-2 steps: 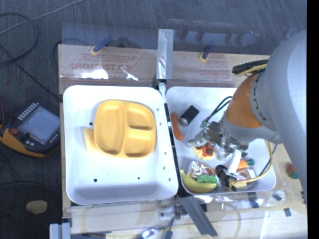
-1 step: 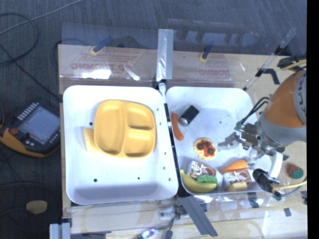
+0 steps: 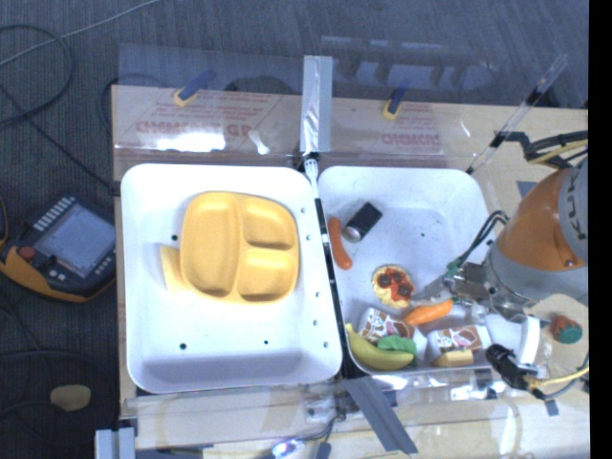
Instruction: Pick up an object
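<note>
Where the right bin (image 3: 478,194) meets the grey arm (image 3: 540,247), an orange toy carrot (image 3: 428,311) lies tilted near the gripper (image 3: 466,282); whether the jaws are open or closed cannot be told. Beside it sit a banana (image 3: 375,354) and a small pizza (image 3: 393,281). The left bin (image 3: 143,256) holds a yellow divided tray (image 3: 239,245). The table (image 3: 143,113) stands on dark carpet (image 3: 57,84)

Both bins (image 3: 134,285) are white; the divided tray (image 3: 239,245) is yellow-orange; the carrot (image 3: 428,312) is orange; the banana (image 3: 378,354) is yellow; the sausage (image 3: 338,243) is red-orange; the small block (image 3: 362,220) is black; the arm's band (image 3: 545,223) is orange.
</note>
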`<action>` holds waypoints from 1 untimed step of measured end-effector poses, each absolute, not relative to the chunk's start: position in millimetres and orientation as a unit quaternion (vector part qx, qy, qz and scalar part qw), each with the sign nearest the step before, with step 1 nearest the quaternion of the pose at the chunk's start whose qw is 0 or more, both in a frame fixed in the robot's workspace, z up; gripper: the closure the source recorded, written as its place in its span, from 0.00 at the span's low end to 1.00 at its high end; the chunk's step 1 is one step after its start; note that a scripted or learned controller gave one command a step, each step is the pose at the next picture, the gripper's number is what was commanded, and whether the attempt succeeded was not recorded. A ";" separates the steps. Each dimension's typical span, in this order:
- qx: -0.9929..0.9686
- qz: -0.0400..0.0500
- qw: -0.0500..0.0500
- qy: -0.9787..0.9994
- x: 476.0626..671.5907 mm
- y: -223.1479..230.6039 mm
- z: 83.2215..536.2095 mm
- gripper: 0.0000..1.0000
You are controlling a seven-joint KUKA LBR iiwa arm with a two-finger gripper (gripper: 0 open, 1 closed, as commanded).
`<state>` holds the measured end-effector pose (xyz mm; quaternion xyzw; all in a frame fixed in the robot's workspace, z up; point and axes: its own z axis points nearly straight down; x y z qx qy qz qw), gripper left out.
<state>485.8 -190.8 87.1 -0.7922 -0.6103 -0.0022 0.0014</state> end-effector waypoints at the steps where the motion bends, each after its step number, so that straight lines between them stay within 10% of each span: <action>1: -0.792 -0.003 0.003 -0.611 486.8 -190.1 94.0 1.00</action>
